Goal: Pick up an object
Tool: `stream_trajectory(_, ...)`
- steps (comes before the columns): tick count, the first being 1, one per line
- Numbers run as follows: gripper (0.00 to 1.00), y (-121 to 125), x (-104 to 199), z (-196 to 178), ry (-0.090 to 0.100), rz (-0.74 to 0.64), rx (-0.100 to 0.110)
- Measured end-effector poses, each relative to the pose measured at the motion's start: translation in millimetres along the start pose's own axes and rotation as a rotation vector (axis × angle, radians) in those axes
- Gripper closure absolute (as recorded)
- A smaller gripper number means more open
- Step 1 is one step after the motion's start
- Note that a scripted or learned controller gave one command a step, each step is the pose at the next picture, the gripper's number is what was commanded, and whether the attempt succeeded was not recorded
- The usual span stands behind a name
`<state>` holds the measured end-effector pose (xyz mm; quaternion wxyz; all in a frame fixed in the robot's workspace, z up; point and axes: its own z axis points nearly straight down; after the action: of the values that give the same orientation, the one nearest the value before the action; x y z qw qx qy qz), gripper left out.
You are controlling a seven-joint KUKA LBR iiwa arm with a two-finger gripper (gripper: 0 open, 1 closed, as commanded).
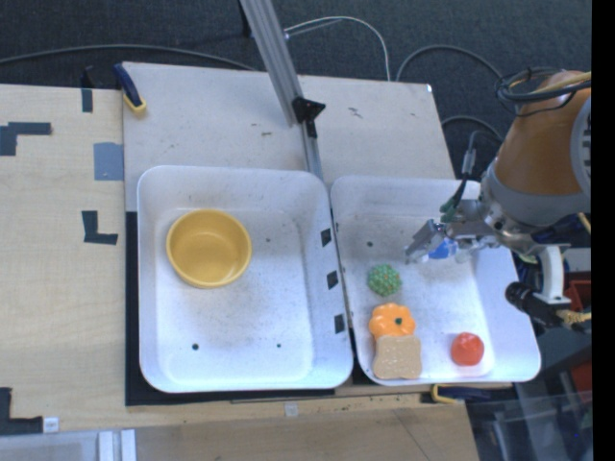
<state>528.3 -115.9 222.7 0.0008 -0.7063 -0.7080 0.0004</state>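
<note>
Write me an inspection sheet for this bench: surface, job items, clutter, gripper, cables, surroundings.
Surface: two shallow white bins side by side, left bin and right bin, on a pale board; both speckled with dark marks.
Job's things: in the right bin, green ball, orange fruit touching a slice of bread, and red ball; in the left bin, yellow bowl, upright.
Clutter: nothing seen.
Gripper: gripper above the right bin, up and right of the green ball, nothing seen in it.
Cables: black cables loop on the dark floor behind the bench.
Surroundings: slanted metal pole, blue-and-yellow clamp, tape marks on the wooden table.
</note>
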Motion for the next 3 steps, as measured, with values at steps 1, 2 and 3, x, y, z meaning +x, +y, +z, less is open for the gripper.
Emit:
stream_trajectory(1,0.00,0.0,-0.1,0.0,0.000,0.000,0.000)
stream_trajectory(2,0.00,-10.7,0.3,49.9,0.000,0.002,0.005)
stream_trajectory(3,0.00,-12.4,-4.9,95.4,0.000,0.002,0.006)
